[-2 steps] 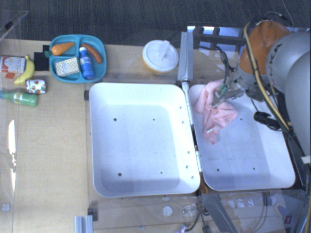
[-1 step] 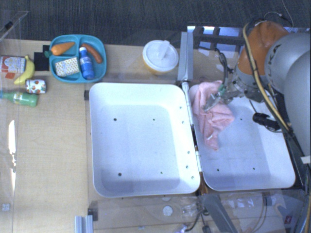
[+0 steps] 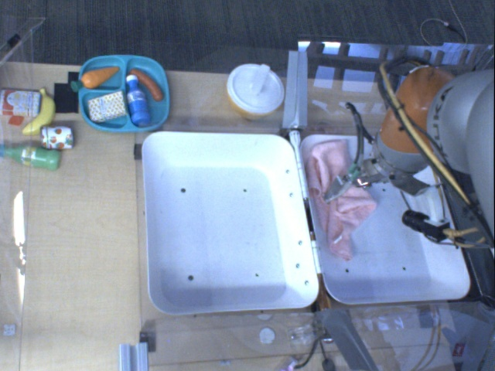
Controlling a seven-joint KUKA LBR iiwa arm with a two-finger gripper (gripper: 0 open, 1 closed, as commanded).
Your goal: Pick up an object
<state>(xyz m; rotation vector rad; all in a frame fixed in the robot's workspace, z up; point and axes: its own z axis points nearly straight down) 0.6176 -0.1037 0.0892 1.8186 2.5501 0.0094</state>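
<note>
Gripper (image 3: pixel 346 182) is hanging over the pink cloth (image 3: pixel 334 199), which is lying crumpled along the left side of the right bin (image 3: pixel 402 280). Fingers look slightly parted w/ tips at the fabric, possibly pinching it; can't tell for sure.

Cloth (image 3: pixel 338 198) lies in right bin (image 3: pixel 402 280), beside left bin (image 3: pixel 224 222)

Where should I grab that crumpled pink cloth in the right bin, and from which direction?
My judgement: come straight down on the raised, bunched folds in the middle of the crumpled pink cloth, where the gripper is poised. The cloth lies long and narrow against the left wall of the right white bin, so its flat edges give little to pinch, and the wall hampers a sideways approach.
</note>
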